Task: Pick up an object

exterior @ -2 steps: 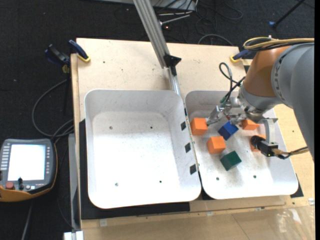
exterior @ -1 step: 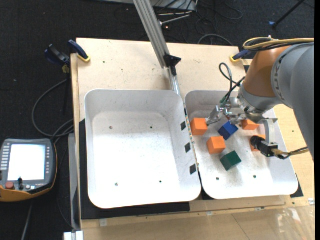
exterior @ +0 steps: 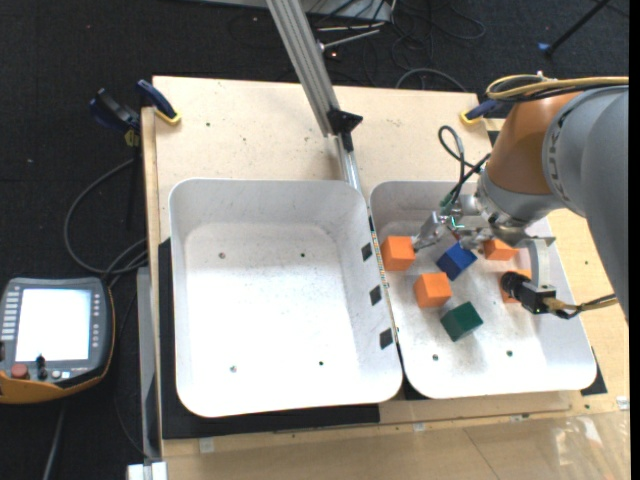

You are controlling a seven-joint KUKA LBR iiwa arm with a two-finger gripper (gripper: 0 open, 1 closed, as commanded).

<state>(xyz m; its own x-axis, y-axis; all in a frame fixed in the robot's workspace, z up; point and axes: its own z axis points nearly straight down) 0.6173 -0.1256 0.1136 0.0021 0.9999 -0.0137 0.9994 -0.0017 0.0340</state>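
Gripper (exterior: 452, 230) above blue block (exterior: 457, 260) in right bin (exterior: 560, 363); finger state cannot be told. Blocks bear no legible writing.

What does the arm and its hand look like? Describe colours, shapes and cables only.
The arm is thick and rounded, with a smooth grey shell and a wide orange band above the wrist. The hand is a small cluster of metal parts, grey and silvery. A thin black cable loops up beside the wrist, and a yellowish cable runs along the top of the arm.
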